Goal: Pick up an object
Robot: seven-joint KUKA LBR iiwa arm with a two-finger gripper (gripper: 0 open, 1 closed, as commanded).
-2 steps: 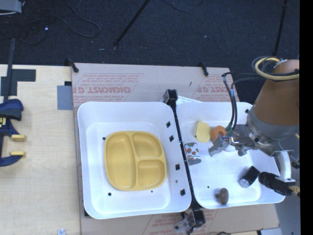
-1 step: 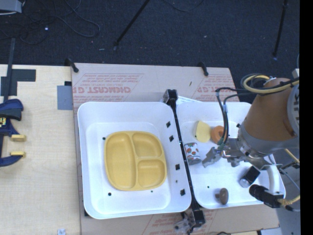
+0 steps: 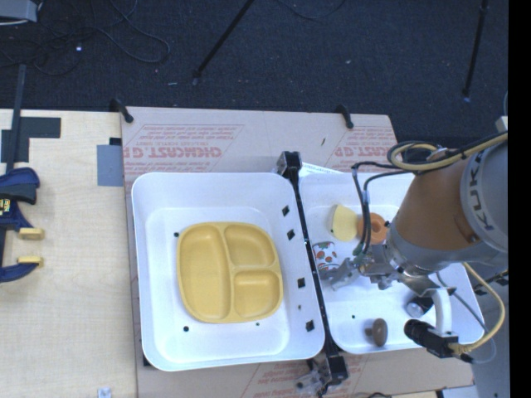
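Pincer (image 3: pixel 338 274) low in the right bin (image 3: pixel 390 342), beside the divider, over a small patterned object (image 3: pixel 323 255); whether open or closed cannot be told. Other candidates in the same bin: a pale yellow piece (image 3: pixel 343 220) touching an orange piece (image 3: pixel 375 226) toward the far wall, and a brown pebble-like lump (image 3: pixel 377 332) near the front; a yellow divided tray (image 3: pixel 230 271) in the left bin (image 3: pixel 166 197). Best done by centring squarely over one lone object, descending straight, closing firmly, and staying off the divider.

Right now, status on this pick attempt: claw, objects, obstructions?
Claw low in right bin, grip state unclear. Yellow piece, orange piece, brown lump loose in bin. Arm overhangs bin's right half.
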